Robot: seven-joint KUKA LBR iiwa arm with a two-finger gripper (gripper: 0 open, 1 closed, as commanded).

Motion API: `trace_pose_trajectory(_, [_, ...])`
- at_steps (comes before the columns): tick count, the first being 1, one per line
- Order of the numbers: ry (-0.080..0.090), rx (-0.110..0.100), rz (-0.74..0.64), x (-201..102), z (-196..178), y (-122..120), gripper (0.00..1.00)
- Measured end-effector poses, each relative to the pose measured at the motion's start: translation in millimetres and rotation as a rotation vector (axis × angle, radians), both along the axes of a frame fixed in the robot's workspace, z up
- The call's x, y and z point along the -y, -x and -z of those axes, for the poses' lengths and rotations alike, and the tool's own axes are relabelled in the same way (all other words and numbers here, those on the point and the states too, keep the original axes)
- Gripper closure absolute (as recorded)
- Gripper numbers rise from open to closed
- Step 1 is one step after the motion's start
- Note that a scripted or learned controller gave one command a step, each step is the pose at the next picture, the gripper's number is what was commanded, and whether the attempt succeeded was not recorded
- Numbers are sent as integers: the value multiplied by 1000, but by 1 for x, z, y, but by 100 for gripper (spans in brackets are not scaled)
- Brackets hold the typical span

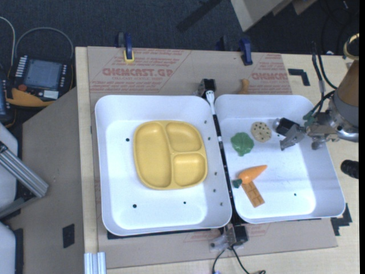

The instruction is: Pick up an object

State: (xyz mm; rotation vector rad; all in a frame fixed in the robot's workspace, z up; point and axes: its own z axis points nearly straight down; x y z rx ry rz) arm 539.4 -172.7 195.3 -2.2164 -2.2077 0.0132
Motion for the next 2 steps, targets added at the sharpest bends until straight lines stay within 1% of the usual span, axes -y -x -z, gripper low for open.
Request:
trace_pose_trajectory(1, [3,15,-4,-1,-8,-3,0])
trace_pose_trajectory(2, [2,10,-4,0,36,-8,0])
